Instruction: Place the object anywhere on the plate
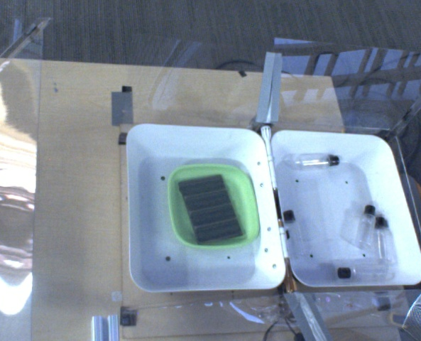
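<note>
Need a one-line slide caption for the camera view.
Green plate holding a dark ribbed block in left bin; clear vials scattered in right bin.

A dark ridged block (209,209) lies on the green plate (179,223).

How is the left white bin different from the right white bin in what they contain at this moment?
The left bin holds a green plate with a dark ridged block lying on it at a slant; the right bin holds no plate. The right bin holds several clear tubes with black caps, one near its top edge and others at its lower right; the left bin has none. Both bins are shallow, white, with rounded corners, side by side.
</note>
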You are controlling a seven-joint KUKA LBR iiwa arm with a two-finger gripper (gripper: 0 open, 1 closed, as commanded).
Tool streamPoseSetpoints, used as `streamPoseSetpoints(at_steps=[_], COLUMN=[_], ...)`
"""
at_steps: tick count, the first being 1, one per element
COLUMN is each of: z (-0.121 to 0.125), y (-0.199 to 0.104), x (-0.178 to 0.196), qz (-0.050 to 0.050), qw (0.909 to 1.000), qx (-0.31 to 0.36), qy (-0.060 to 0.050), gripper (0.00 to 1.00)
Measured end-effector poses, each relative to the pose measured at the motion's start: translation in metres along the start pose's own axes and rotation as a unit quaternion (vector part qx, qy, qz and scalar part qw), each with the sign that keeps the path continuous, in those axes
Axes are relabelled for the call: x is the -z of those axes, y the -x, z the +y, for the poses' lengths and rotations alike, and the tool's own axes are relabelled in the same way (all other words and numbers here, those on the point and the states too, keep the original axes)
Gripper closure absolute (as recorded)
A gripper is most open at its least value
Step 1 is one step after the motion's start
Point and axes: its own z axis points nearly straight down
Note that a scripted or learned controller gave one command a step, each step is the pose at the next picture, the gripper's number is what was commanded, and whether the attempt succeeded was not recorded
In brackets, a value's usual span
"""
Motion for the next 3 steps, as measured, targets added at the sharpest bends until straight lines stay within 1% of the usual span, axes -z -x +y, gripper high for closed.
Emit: streamPoseSetpoints(at_steps=[1,2,3], z=[0.0013,-0.0001,0.0], y=[0.0001,-0.0001,0.0007], x=[-0.0036,-0.0013,-0.0011], qz=[0.0,-0.001,0.0], qw=[0.9988,0.9948,0.9993], qx=[-0.049,-0.102,0.037], qy=[-0.002,-0.001,-0.002], gripper=[0.0,0.0,0.0])
